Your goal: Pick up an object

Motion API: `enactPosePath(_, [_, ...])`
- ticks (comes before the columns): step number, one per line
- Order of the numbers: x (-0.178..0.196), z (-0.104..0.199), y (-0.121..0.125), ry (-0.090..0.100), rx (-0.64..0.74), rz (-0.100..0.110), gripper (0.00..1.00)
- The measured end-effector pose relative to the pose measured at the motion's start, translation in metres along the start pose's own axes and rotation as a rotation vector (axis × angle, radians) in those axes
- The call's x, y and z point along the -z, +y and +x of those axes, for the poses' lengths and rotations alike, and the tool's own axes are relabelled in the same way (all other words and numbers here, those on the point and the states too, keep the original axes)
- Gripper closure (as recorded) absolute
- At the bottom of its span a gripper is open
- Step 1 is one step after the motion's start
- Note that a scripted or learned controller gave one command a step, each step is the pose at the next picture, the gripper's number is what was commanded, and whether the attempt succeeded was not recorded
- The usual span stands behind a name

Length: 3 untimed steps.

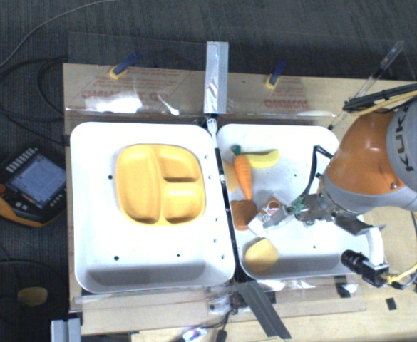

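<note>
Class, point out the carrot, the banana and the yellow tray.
carrot (pixel 243 174), camera view, middle of its orange body
banana (pixel 262 159), camera view, middle of its yellow curve
yellow tray (pixel 141 188), camera view, floor of its large left compartment

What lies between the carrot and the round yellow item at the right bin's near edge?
In the camera view, a brown block lies between the carrot and the round yellow item, beside the bin divider.
</note>
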State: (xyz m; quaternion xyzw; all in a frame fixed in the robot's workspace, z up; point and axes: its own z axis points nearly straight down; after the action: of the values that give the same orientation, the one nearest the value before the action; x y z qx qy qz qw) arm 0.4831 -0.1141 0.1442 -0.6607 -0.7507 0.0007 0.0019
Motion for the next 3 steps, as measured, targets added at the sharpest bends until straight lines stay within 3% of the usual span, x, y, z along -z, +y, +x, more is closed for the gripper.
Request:
enactPosePath(1, [-0.041, 0.011, 0.051, -0.003, 0.081, -0.014, 0.00])
enactPosePath(2, [-0.054, -0.024, 0.150, -0.008, 0.032, -0.016, 0.00])
enactPosePath(3, [-0.045, -0.024, 0.149, -0.009, 0.033, -0.013, 1.00])
